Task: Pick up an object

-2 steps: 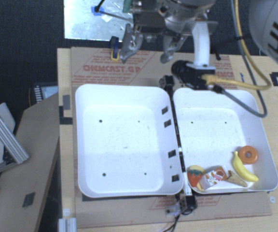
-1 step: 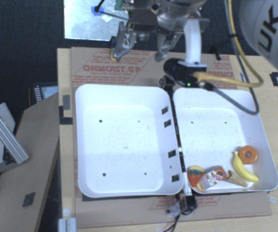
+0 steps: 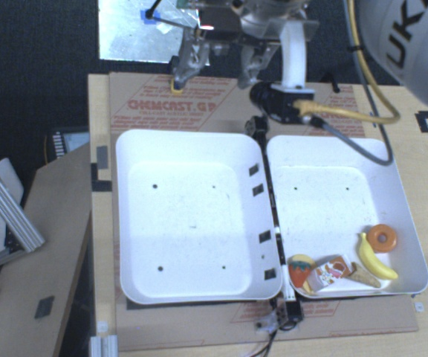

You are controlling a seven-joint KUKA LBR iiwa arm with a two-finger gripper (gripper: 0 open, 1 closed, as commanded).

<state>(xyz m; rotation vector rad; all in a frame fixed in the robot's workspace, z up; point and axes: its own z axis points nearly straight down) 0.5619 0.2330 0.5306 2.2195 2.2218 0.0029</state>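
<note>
My gripper [image 3: 215,64] hangs high over the back edge of the bench, above the far rim of the left bin [image 3: 136,199]. Its two fingers [image 3: 185,62] stand apart with nothing between them, so it is open. The objects lie far from it, in the front right corner of the right bin [image 3: 392,177]: a yellow banana [image 3: 374,259], an orange ring-shaped piece [image 3: 382,237], a red and white packet [image 3: 328,273], a red round item [image 3: 300,268] and a small brown cone [image 3: 365,277].
A black divider with clips [image 3: 268,214] runs between the two bins. Yellow and grey cables [image 3: 348,117] hang from the wrist over the back of the right bin. A shiny metal plate [image 3: 136,17] lies behind the bench. An aluminium rail [image 3: 6,207] stands at left.
</note>
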